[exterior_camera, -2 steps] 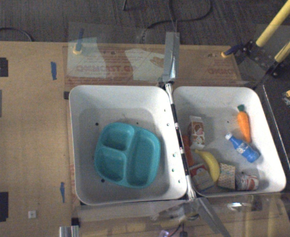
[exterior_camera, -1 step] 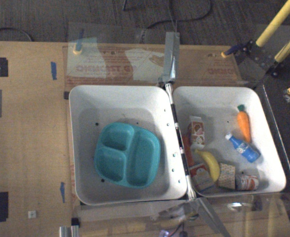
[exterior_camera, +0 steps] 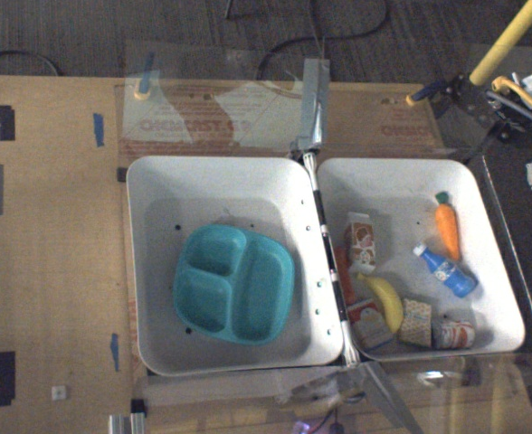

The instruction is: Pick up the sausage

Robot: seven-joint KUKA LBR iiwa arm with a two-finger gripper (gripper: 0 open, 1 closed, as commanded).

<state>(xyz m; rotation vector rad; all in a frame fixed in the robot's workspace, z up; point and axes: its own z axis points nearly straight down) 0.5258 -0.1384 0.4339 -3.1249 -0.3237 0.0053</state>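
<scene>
Left bin (exterior_camera: 148,188), right bin (exterior_camera: 384,177) on cardboard bench (exterior_camera: 49,242); dark carpet (exterior_camera: 112,16) beyond.

Two white bins (exterior_camera: 148,188) – one teal tray (exterior_camera: 234,283), one banana (exterior_camera: 388,303), one carrot (exterior_camera: 447,229), one blue bottle (exterior_camera: 447,272).

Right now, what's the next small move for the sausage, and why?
Probably bring the gripper over the left wall of the right bin, above the sausage. The reddish piece I take for it lies lengthwise against that wall, crowded by a carton and the banana, so line up first.
</scene>
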